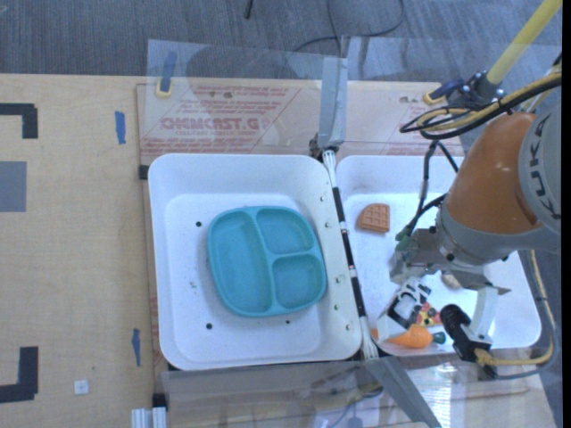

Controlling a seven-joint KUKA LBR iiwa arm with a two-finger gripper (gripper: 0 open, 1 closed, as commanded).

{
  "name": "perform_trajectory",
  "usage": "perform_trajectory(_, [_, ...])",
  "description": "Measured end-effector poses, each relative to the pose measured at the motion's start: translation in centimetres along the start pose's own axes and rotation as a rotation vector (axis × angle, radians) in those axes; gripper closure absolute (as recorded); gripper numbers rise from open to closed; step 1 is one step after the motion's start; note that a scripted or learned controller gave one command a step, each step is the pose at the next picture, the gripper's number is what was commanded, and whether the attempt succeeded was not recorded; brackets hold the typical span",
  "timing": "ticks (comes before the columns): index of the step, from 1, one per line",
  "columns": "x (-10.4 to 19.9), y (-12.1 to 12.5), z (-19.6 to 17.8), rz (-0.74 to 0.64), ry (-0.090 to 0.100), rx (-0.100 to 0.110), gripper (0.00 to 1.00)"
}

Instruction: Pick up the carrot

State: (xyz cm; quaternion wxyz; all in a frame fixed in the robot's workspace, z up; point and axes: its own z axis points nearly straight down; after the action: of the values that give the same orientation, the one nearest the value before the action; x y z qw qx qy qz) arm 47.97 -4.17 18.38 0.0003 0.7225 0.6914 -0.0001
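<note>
The claw (412, 294) hangs low inside the right bin (526, 328), near that bin's front edge, at the end of a grey arm (495, 194) with an orange band that reaches in from the right. Its black and white parts crowd together, and whether it is spread or pressed together cannot be told. Nothing is visibly held in it.

The carrot (411, 336), small and orange with a green tip, lies on the floor of the right bin in the front left corner, just below the claw and very close to it. It looks to be resting on the bin, so the pick appears not yet done: the grasp and the lift both seem to remain.

Farther back in the right bin, near the dividing wall, lies a small tan waffle-shaped piece (375, 218), well apart from the carrot.

The left bin (178, 185) holds a teal plate (266, 259) with three compartments, all of them bare.

Beyond both bins, a clear sheet with red lettering (223, 119) lies on the wooden surface (71, 239), and cables (464, 105) trail toward the arm.
</note>
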Motion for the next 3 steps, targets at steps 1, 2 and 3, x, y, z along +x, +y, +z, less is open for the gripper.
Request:
perform_trajectory(1, [-1.54, 0.0, -0.01, 0.285, -0.001, 0.0, 1.0])
perform_trajectory(2, [-1.63, 0.05, -0.94, 0.285, -0.002, 0.0, 1.0])
perform_trajectory(3, [-1.35, -0.01, -0.01, -0.267, 0.002, 0.003, 1.0])
